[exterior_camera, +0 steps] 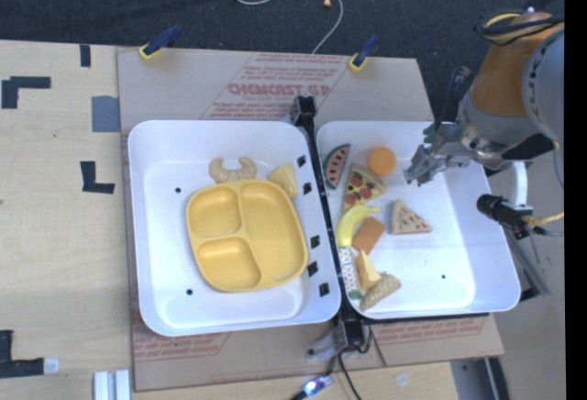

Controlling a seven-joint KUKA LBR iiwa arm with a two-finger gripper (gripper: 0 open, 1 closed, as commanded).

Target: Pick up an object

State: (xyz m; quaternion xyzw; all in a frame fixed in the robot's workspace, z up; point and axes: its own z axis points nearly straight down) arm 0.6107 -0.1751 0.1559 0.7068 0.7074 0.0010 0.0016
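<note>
While the gripper [424, 166] hangs over the right bin [459, 283], up near its back corner, the toy food lies in a bunch by the wall between the two bins. I cannot tell if the gripper is open or closed, because it is small and dark from up here, and nothing can be seen held in it. The orange ball [382, 160] is the closest thing, just to its left. The sandwich triangle [409, 219] lies a little below it, with clear white floor all around. I think the triangle is the easiest one to grab, since nothing is touching it. To do it well, the arm should come straight down over the middle and squeeze across the short way. The ball may roll off if it is pinched on one side. The pizza slice [362, 183], the banana [352, 222] and the brown block [369, 235] sit touching or partly on top of each other, so a grab there could push them around. The watermelon slice [336, 164] is right by the wall, which leaves little room. At the bottom of the bunch a few pieces are piled up and hard to name. The yellow plate [246, 235] sits in the left bin [160, 297].
</note>
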